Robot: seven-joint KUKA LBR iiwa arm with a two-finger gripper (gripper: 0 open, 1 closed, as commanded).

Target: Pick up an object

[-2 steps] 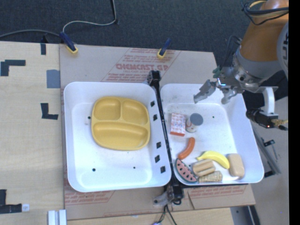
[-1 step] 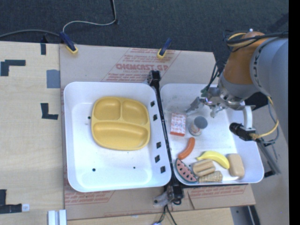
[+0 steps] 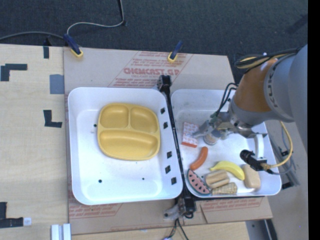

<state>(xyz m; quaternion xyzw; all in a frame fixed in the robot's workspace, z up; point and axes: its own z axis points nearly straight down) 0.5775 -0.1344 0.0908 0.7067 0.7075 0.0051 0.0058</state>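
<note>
One hot dog (image 3: 199,158) lies just below the gripper (image 3: 211,134).

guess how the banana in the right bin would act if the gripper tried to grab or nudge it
The banana looks like smooth, glossy toy plastic, so it is probably light and stiff, and may slip between narrow fingers. Its curved shape suggests that it would pivot or rock rather than slide straight when pushed. It lies close to the bread pieces, so a nudge would likely shove those too.

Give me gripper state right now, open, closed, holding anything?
Gripper: cannot be told. It sits low in the right bin, beside the small red-and-white packet and above the hot dog; nothing is visibly held.
</note>
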